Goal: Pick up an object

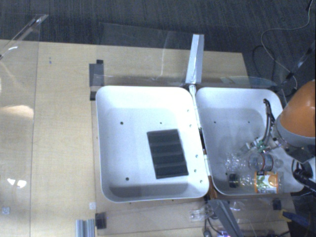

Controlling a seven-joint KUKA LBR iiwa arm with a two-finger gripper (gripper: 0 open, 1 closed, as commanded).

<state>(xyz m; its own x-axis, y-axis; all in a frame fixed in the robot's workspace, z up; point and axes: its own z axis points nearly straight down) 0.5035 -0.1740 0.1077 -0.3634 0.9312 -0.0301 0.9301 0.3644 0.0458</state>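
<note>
While you are watching from above, the pale wooden desk (54, 147) is carrying two white bins over dark carpet (123, 6). A black ribbed pad (168, 153) is lying in the left bin (113, 107); a clear plastic bottle (249, 174) is lying in the right bin (222, 107), beneath the pincer (261, 147), whose state I cannot tell.

Pale wooden bench (54, 147) bearing two white bins, left bin (111, 127) beside right bin (222, 107)
</note>
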